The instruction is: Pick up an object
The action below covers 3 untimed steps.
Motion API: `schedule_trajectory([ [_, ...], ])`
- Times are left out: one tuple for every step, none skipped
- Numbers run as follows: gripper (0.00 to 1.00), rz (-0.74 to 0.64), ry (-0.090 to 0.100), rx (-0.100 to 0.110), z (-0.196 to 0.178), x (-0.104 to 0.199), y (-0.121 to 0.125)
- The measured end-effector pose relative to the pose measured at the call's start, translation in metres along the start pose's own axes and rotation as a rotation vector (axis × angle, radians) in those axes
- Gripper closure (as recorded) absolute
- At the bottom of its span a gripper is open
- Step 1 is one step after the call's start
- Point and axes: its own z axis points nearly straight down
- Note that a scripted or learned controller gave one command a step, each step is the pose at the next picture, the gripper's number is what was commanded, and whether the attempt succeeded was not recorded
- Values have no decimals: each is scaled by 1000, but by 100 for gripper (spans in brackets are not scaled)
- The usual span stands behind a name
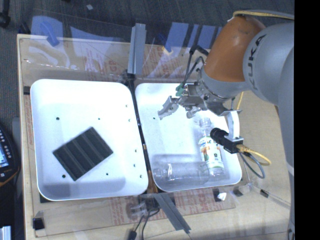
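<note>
Left bin (40,91): one dark ridged pad (82,153), lying flat near the bin's front.
Right bin (150,96): two bottles, none picked up.
Clear bottle (182,170): one, lying along the front edge.
Labeled bottle (211,153): one, lying along the right edge.
Gripper (176,105): one, over the right bin's back part, jaws spread apart and holding nothing.

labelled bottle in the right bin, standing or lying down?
Lying down. The labelled bottle rests on its side along the right bin's right wall, its long axis flat on the floor, beside a clear bottle that is also lying flat.
</note>
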Motion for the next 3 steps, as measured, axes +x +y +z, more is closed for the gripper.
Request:
schedule_trajectory([
  [0, 185, 0, -2, 27, -57, -16],
  [0, 208, -2, -5, 35, -102, -12],
  [0, 217, -1, -4, 52, -103, -1],
])
